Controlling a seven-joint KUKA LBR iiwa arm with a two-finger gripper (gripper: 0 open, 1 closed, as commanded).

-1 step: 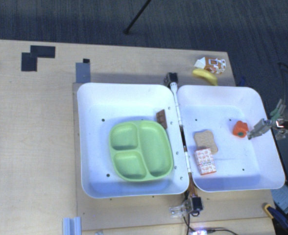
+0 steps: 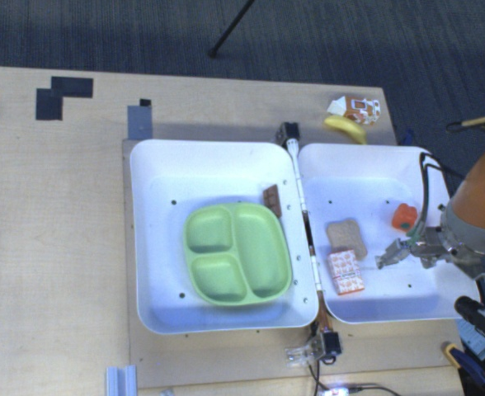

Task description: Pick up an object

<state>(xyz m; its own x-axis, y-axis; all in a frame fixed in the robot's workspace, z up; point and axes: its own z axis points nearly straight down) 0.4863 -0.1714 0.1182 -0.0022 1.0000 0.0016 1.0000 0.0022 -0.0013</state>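
In the right bin (image 2: pixel 366 167) lie a brownish-grey block (image 2: pixel 346 236), a red-and-white patterned packet (image 2: pixel 346 271) just below it, and a small orange object (image 2: pixel 404 215) farther right. My gripper (image 2: pixel 395 254) hangs low over the right bin's floor, below the orange object and to the right of the block and packet. Nothing shows between its fingers.
The left bin (image 2: pixel 160 180) holds a green three-compartment plate (image 2: pixel 237 253) and a small brown piece (image 2: pixel 270 196) by its right wall. A yellow banana-like toy (image 2: pixel 345 126) and a small box (image 2: pixel 362 108) sit on the bench behind the right bin. Cables trail near the front edge.
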